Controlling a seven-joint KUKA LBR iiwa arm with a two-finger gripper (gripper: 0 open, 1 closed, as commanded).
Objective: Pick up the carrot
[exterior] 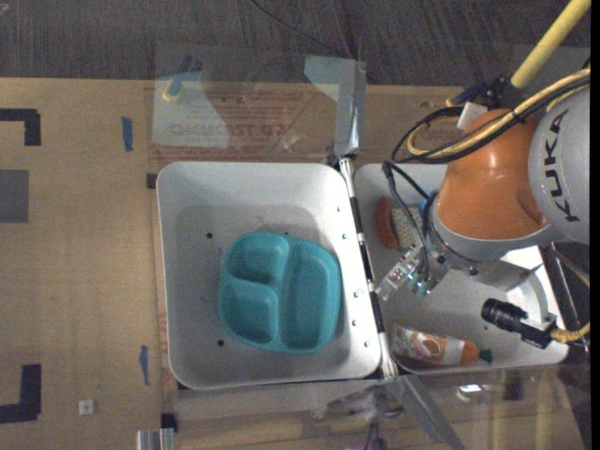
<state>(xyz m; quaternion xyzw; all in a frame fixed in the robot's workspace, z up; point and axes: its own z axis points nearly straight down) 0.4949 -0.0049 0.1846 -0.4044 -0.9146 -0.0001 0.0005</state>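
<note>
The carrot (439, 349) is an orange piece with a small green tip. It lies along the near wall of the right bin (367, 187). My gripper (409, 277) hangs over the left part of that bin, above and a little left of the carrot. It is apart from the carrot, and nothing shows in it. The arm's orange band and grey wrist cover most of the bin's middle and right side.
A reddish-orange oblong piece (385, 223) lies by the right bin's left wall, beside a speckled item (409, 225). The left bin (187, 195) holds a teal divided plate (281, 292). A black cylinder (511, 319) juts from the arm. Cables loop over the far right.
</note>
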